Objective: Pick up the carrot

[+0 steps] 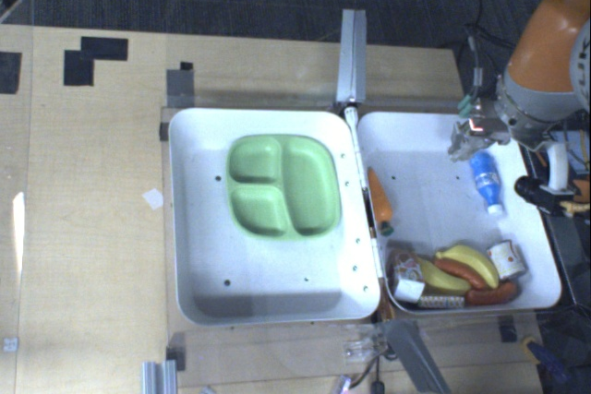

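The orange carrot (379,197) lies against the left wall of the right bin (434,208), pointing along the divider, its lower end near the bin's middle. My gripper (473,136) hangs over the far right part of that bin, well to the right of the carrot and above a blue bottle (485,179). Nothing shows between the fingers.
A green divided plate (282,184) sits in the left bin (194,226). Along the right bin's near edge lie a banana (471,263), a red sausage-like item (480,291), a small box (507,259) and other bits. A metal post (351,60) stands between the bins.
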Robot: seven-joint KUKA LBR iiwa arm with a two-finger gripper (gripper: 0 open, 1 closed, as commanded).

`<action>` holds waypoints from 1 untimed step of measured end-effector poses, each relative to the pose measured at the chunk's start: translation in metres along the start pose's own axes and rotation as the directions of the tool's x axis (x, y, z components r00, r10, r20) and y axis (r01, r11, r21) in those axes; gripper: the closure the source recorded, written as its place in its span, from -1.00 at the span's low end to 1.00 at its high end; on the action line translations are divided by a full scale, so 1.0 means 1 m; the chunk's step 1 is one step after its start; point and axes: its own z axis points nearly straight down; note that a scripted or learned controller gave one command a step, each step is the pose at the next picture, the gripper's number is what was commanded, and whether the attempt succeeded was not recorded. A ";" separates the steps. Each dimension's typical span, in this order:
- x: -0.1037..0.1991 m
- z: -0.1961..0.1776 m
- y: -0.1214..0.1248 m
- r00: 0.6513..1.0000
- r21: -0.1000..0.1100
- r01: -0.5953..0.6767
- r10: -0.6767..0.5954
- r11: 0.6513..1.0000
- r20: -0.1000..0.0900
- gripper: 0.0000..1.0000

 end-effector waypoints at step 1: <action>0.001 -0.012 0.002 1.000 -0.005 0.004 -0.004 1.000 0.000 1.00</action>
